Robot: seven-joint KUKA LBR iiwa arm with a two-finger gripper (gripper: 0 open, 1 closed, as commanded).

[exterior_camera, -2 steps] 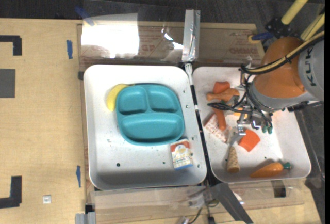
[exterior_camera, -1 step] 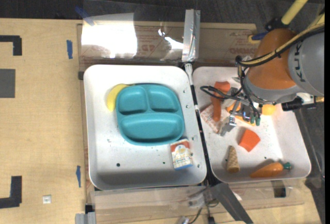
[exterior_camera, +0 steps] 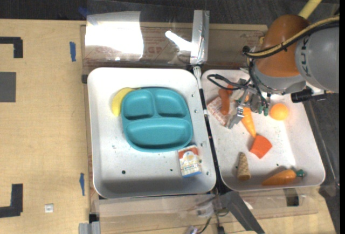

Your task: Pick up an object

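The grey arm with its orange band reaches in from three o'clock and hangs its two-finger gripper (exterior_camera: 240, 114) low over the upper left of the right-hand white bin (exterior_camera: 315, 146); I cannot tell its state from this slant. Directly beneath lie a reddish crinkled packet (exterior_camera: 222, 104) and a slim orange carrot-shaped toy (exterior_camera: 249, 124), the likeliest targets, both toward nine o'clock in that bin. The carrot looks light, rigid and smooth, so it may slip; judged from here, pinching across its thicker middle would serve best. Toward five o'clock of it sit an orange-red block (exterior_camera: 261, 147), a tan cone (exterior_camera: 243, 166) and a second carrot toy (exterior_camera: 280, 177); a small orange ball (exterior_camera: 279, 112) rests at three o'clock. The left bin (exterior_camera: 102, 136) carries a teal divided plastic tray (exterior_camera: 156, 118).
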